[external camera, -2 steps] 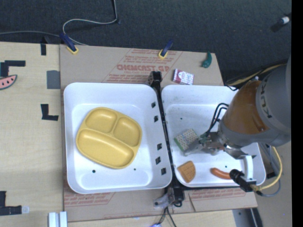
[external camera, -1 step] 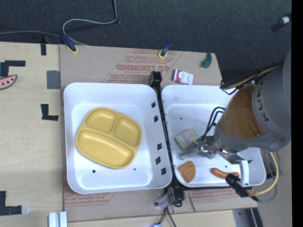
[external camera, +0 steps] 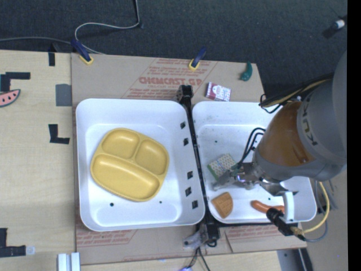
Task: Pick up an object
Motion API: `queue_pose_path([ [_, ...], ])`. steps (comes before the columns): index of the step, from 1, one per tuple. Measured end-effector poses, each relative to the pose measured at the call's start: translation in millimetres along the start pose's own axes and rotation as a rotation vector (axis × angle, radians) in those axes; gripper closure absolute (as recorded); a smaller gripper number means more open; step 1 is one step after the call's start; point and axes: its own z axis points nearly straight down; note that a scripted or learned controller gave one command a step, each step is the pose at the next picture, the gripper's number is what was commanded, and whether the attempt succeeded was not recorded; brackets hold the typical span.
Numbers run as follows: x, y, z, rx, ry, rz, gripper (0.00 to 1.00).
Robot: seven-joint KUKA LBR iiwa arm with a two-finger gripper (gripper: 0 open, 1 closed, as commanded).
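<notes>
The right white bin [external camera: 225, 123] holds three small things. A green patterned block [external camera: 221, 164] lies near the bin's left wall. A brown bread-like piece [external camera: 223, 204] rests at the front left, and an orange carrot-like piece [external camera: 260, 206] lies at the front. My gripper [external camera: 221, 179] is low in this bin, at the near lower edge of the green block and just above the brown piece. The grey arm with its orange band [external camera: 287, 145] covers the bin's right half.
A yellow divided plate [external camera: 130, 164] lies in the left bin [external camera: 130, 112]. A black divider [external camera: 190, 151] runs between the bins. A red and white packet [external camera: 217, 91] and a small green item [external camera: 246, 71] lie on the cardboard behind the bins.
</notes>
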Motion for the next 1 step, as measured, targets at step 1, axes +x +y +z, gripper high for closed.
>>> queue_pose_path([
  [1, 1.2, -0.1, 0.0, 0.000, 0.000, 0.000, 0.00],
])
